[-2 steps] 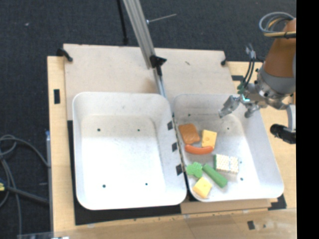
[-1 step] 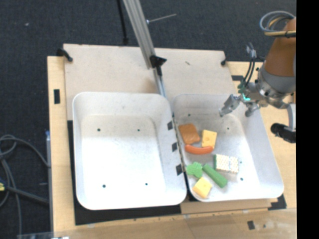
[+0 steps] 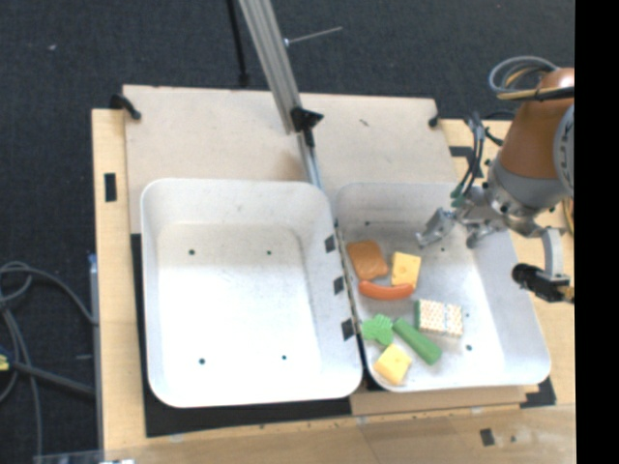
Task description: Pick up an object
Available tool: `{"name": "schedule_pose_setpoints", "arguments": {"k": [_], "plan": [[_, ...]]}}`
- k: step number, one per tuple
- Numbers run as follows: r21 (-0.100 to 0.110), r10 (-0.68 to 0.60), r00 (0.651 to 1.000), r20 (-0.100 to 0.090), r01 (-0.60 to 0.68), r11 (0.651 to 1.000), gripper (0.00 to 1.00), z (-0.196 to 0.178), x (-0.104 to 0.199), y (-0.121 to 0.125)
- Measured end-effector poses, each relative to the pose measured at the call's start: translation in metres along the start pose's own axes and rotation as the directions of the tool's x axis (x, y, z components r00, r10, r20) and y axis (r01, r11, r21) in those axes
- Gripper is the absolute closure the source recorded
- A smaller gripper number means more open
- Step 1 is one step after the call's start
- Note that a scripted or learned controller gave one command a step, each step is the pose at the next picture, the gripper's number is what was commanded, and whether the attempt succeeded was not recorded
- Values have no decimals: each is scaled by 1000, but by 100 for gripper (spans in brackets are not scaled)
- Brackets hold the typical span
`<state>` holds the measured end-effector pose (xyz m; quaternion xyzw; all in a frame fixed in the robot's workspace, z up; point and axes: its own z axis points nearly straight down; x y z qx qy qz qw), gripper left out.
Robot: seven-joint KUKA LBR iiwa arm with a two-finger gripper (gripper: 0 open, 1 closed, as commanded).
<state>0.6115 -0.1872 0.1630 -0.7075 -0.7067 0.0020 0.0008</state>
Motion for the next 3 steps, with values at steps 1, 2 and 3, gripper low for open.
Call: {"name": "schedule_pose_setpoints", "arguments": {"k": [1, 2, 3], "plan": [[-1, -1, 1000, 0, 1, 1000, 0, 47, -3, 9], [-3, 1, 1000, 1, -1, 1000, 0, 62, -4, 9], [-8, 2, 1000, 2, -2, 1000, 100, 49, -5, 10]]}}
